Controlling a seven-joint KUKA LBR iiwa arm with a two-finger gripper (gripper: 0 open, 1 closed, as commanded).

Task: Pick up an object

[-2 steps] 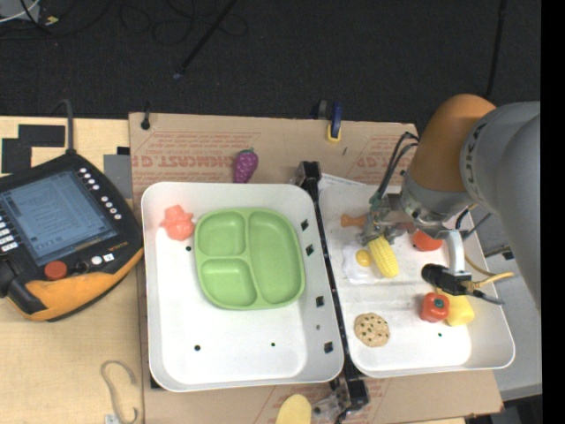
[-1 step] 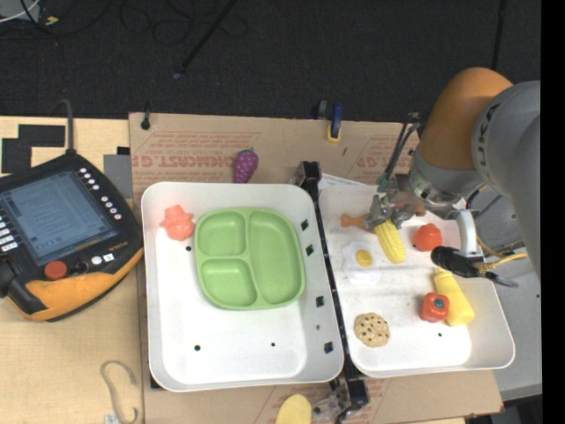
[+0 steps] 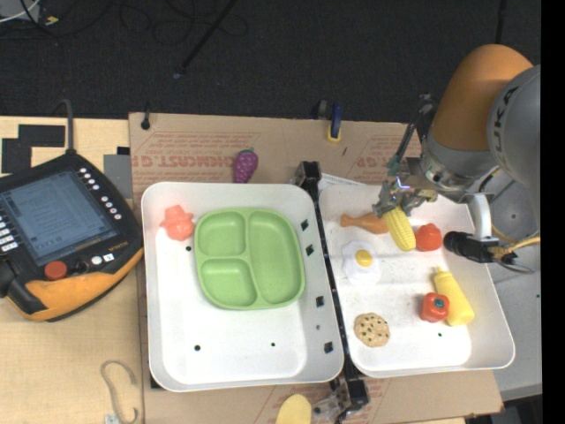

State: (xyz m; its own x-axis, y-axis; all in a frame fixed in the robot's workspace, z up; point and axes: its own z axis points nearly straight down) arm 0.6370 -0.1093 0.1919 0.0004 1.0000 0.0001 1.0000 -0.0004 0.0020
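Observation:
My gripper hangs over the back of the right bin, with a yellow corn cob dangling tilted from between its fingers. The gripper is shut on the cob's upper end. Just left of the cob lies an orange-brown drumstick, and just right of it a red piece. Further forward in this bin are a fried egg, a cookie, a yellow bottle and a small red tomato.
The left bin holds a green divided plate and a pink toy. A purple grape bunch lies on the cardboard behind it. A teach pendant sits at far left, and a yellow object lies below the bins.

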